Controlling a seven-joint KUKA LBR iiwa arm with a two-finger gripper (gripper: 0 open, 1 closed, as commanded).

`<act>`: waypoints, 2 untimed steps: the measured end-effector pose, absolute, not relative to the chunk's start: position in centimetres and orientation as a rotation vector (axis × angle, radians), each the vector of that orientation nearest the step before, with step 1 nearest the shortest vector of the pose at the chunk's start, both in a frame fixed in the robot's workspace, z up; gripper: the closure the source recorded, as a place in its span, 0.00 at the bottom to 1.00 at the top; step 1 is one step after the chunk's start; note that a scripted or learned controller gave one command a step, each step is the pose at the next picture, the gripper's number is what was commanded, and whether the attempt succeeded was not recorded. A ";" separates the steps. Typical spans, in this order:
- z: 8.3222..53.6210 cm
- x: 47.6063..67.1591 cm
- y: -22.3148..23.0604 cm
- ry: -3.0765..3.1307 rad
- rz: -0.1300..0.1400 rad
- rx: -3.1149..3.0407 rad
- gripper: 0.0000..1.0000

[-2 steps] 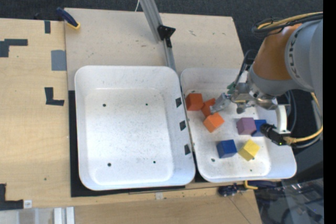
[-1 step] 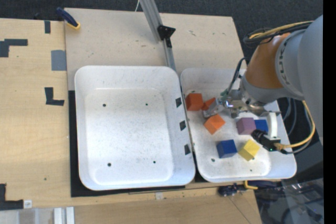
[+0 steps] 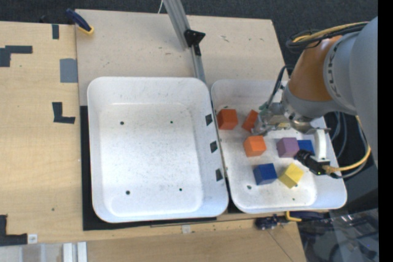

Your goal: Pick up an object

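Observation:
The right bin (image 3: 325,196) holds several small blocks. An orange cube (image 3: 228,119) lies at its left, with a red-orange block (image 3: 249,120) just to its right. Another orange cube (image 3: 255,145) sits below them. A purple cube (image 3: 287,146) and a blue block (image 3: 306,146) lie further right. A blue cube (image 3: 265,173) and a yellow cube (image 3: 291,175) are near the front. My gripper (image 3: 265,122) is low in this bin, right beside the red-orange block and just above the lower orange cube. The wrist hides its tip.
The large left bin (image 3: 147,144) stands beside the right one, their rims meeting at mid-bench. A slanted metal pole (image 3: 175,3) rises behind the bins. Cables (image 3: 344,162) run along the right bin's right side.

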State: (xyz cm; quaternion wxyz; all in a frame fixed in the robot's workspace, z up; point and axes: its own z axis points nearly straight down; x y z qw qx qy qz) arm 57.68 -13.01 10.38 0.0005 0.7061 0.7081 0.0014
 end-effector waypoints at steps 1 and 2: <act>15.5 57.2 -12.1 2.222 0.003 2.217 1.00; 19.8 57.5 -12.2 2.221 0.003 2.218 1.00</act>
